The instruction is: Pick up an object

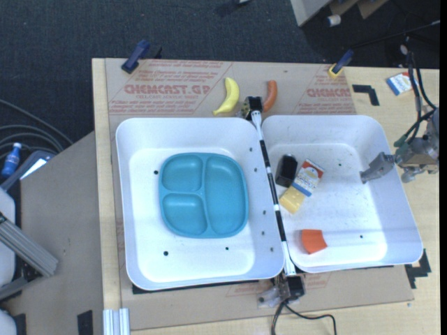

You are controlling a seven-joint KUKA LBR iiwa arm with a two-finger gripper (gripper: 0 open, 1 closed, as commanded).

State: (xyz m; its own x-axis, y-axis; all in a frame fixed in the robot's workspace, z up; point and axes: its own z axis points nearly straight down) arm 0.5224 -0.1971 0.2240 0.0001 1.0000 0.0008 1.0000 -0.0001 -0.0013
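Note:
The right bin (pixel 391 218) holds a black block (pixel 286 170), a small white carton with red and blue print (pixel 306 178), a yellow block (pixel 293 200) and an orange block (pixel 313 241). My gripper (pixel 378 167) reaches in over the bin's right rim and sits low above the bare floor. It is well to the right of the carton and touches none of the objects.
A blue divided plate (pixel 204 194) lies in the left bin (pixel 140 243). Behind the bins, a yellow banana (pixel 228 96) and an orange sausage-shaped toy (pixel 269 95) rest on the board. Cables hang at the far right (pixel 418 103).

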